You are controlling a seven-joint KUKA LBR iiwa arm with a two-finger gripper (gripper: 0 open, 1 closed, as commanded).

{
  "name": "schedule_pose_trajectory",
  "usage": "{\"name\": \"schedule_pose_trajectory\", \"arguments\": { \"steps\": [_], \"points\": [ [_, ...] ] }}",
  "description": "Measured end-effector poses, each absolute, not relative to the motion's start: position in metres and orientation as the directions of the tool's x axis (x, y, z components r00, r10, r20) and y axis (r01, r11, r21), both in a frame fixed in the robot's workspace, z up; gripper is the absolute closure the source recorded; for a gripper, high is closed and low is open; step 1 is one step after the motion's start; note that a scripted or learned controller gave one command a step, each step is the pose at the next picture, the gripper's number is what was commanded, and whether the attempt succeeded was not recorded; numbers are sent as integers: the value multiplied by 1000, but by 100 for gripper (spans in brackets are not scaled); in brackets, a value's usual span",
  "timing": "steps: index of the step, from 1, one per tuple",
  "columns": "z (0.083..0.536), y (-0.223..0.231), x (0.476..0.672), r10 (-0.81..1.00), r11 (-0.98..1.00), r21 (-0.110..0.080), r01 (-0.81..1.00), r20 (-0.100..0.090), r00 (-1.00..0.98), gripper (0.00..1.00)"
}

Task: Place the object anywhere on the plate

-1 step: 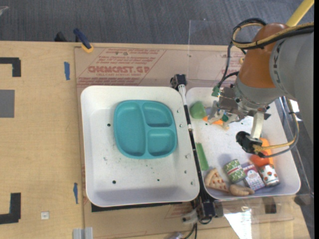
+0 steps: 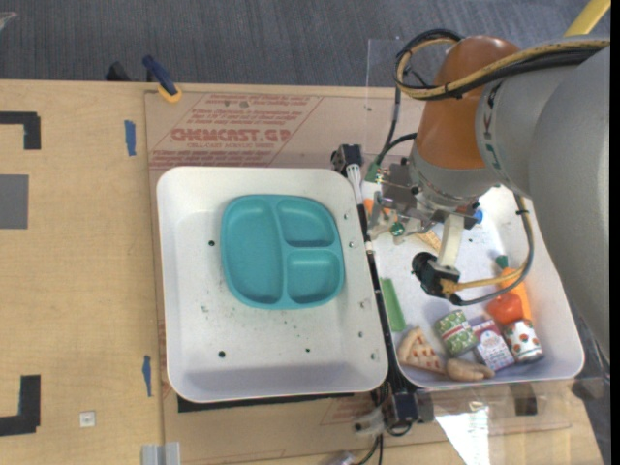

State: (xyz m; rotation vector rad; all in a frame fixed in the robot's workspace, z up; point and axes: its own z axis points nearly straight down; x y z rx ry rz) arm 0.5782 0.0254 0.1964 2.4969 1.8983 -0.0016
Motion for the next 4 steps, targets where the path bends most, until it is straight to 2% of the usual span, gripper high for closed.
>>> {"name": "schedule_pose_trajectory", "arguments": {
  "steps": [1,2,3,4],
  "points": [
    [248,107,589,989,-148,3,989,3,148,100],
    [199,160,590,952,-305,-7,952,-2,305,100],
    [166,222,608,892,-453,-3,892,-2,453,100],
    [294,227,667,764,-645,4,764,6,645,100]
  ]
}}
